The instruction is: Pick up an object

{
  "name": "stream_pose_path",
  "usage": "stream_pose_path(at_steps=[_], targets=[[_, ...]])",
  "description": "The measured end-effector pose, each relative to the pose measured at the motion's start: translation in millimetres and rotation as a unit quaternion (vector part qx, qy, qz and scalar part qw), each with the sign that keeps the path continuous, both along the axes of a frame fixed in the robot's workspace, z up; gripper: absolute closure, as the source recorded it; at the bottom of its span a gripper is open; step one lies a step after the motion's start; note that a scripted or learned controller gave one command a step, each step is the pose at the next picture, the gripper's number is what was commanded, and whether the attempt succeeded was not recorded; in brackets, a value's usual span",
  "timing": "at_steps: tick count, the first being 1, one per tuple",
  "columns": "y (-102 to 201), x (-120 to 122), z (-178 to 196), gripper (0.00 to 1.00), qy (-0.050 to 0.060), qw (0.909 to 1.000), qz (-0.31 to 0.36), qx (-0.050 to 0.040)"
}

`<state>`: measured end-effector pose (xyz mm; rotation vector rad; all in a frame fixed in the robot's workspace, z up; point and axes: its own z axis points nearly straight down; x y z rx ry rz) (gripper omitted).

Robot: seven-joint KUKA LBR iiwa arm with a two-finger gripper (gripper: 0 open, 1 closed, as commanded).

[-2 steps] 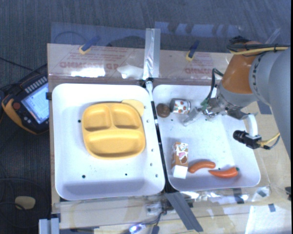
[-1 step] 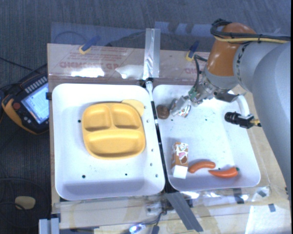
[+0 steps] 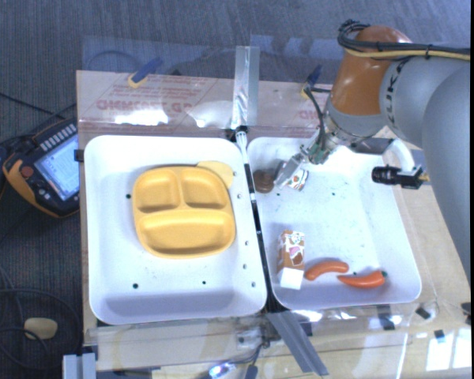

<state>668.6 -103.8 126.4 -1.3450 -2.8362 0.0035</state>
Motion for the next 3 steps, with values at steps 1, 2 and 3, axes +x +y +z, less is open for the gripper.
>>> stream_pose_path(at_steps=[1,2,3], targets=[[-7.6,-9.9,-38.9,0.0,-0.001,0.9999,-0.012,0.0008],[-7.0,-7.5,-31.5,1.0,-0.004,0.9999,-0.011,0.0018],[2.1,-16.4,-32.7,1.0,-0.001,0.9933,-0.115,-0.0001]])
